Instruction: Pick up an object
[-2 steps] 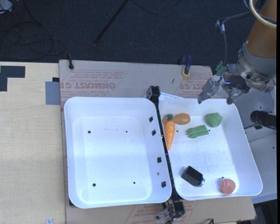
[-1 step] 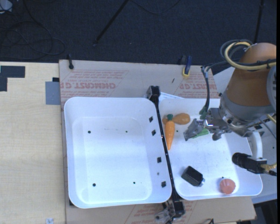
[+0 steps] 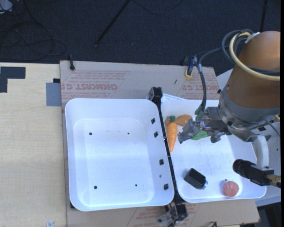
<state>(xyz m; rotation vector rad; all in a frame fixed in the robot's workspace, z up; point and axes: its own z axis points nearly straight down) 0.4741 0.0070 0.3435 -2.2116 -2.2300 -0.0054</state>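
Observation:
My gripper (image 3: 200, 135) hangs low over the far part of the right bin (image 3: 246, 193). Its two grey fingers stand apart, open, with a small green object (image 3: 199, 135) lying between them on the bin floor. An orange carrot (image 3: 172, 135) with a green top lies just left of the gripper, along the bin's left wall. Behind it, another orange piece (image 3: 183, 120) is partly hidden by the gripper. Toward the front of the same bin lie a black block (image 3: 195, 178) and a pink-red ball (image 3: 230, 188).
The left bin (image 3: 113, 155) sits beside the right one, with a black divider rail (image 3: 163, 141) between them. A black cylinder (image 3: 250, 171) on the arm overhangs the right bin's front right corner. Cardboard lies under both bins.

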